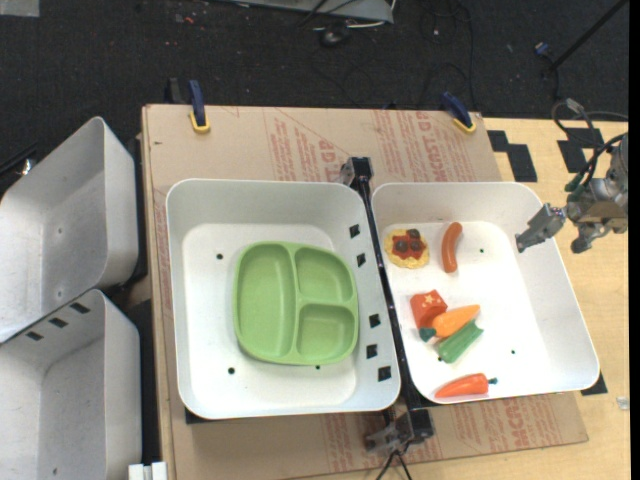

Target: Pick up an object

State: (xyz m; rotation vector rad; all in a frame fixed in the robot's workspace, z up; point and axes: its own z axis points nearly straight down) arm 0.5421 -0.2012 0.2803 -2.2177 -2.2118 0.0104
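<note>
You have six small toy foods to choose from, all lying in the right bin (560, 298). At its far side sits a small pizza-like piece (408, 248), yellow with red topping, and just right of it a red sausage (452, 246) lying roughly near-to-far. Toward the middle, a red block (428, 306) touches an orange carrot (457, 320), and a green vegetable (460, 343) lies against the carrot's near side; the three are packed so tightly that their edges are hard to separate. Nearest you along the near wall lies an orange-red pepper (462, 386) with a dark stem tip.

The gripper (545, 225) hangs over the right bin's far right rim, well apart from every piece; the sausage is the closest, off to its left. One dark finger (534, 230) juts left over the rim, and nothing lies between the fingers. You cannot tell whether they are spread or closed, as the wrist is cut off at the right edge and blurred.

In the left bin (190, 298) rests a green divided plate (296, 302), three compartments.
</note>
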